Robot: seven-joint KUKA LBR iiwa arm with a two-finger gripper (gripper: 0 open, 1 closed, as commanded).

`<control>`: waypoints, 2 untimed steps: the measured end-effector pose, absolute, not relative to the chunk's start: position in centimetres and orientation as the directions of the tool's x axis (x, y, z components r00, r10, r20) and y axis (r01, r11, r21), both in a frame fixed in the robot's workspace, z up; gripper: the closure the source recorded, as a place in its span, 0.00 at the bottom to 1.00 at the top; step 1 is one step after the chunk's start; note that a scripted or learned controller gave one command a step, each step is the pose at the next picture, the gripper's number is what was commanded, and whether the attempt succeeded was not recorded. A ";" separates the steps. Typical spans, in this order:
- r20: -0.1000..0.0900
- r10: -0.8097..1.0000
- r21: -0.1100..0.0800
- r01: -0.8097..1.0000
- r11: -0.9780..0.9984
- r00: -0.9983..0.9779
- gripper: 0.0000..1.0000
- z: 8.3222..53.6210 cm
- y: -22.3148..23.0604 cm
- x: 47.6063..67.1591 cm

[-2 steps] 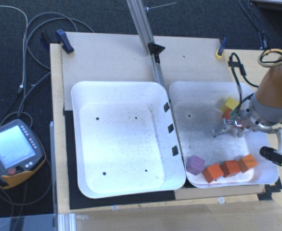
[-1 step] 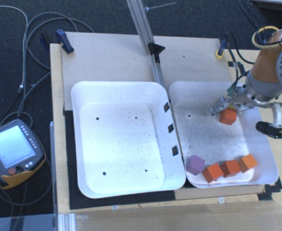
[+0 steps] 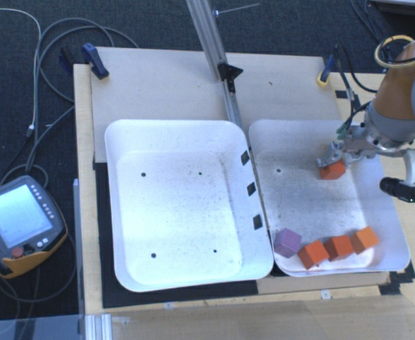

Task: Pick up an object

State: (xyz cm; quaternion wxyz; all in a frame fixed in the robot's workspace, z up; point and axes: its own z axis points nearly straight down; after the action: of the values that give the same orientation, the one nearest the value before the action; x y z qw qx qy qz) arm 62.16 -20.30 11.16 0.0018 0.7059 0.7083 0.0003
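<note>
Gripping an orange block (image 3: 333,170), the claw (image 3: 335,160) hangs over the right bin (image 3: 292,147), the block seemingly pinched between its fingers. Four more blocks (image 3: 328,246) crowd the bin's near wall, hard to reach, which likely explains this choice.

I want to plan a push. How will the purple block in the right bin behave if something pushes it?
The purple block has flat faces, so it would probably slide rather than roll. It looks solid and should keep its shape. An orange block lies right beside it and may shift too.
</note>
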 end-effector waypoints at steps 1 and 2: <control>0.001 1.000 0.011 1.000 0.009 -0.009 1.00 19.4 -13.1 65.5; 0.005 1.000 -0.003 1.000 0.008 -0.008 1.00 21.2 -5.6 59.9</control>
State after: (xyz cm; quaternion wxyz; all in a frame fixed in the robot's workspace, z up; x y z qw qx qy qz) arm 59.88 -5.59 21.22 -0.0028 0.7044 0.7098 0.0005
